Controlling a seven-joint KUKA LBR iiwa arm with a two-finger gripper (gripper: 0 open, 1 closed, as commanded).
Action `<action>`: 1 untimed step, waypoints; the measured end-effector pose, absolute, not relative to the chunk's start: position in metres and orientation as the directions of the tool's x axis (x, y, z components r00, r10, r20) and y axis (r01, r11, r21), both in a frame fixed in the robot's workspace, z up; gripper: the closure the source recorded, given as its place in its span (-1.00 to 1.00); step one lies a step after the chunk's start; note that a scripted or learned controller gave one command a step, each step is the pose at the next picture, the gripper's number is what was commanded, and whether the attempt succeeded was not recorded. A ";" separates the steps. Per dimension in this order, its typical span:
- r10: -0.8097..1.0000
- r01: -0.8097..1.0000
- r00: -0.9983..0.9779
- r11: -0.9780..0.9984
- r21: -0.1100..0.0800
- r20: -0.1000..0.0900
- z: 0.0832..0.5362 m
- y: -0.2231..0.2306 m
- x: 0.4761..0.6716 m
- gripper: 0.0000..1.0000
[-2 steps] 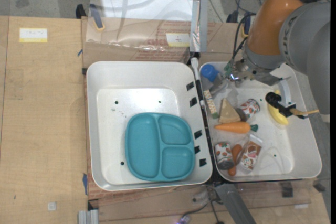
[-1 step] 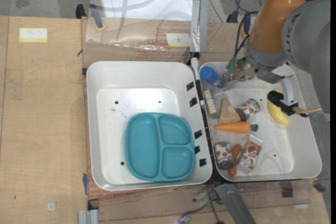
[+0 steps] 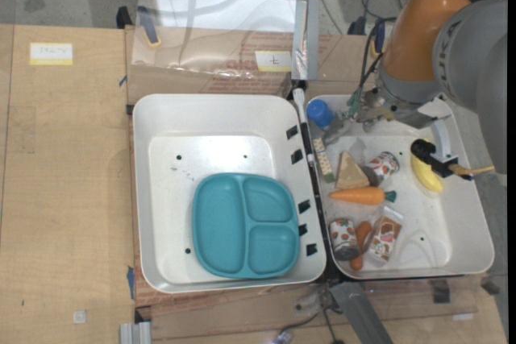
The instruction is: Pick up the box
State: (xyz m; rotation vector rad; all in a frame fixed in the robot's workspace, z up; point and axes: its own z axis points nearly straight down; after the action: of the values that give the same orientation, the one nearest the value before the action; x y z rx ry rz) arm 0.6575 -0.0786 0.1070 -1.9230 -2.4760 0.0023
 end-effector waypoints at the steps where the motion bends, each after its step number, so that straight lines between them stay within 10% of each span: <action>1: 0.933 0.933 -0.360 0.360 0.001 0.000 0.110 -0.083 0.562 -1.00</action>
State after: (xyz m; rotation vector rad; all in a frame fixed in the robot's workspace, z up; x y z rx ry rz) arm 0.5622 -0.0828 0.1097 -1.7771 -2.5908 -0.0011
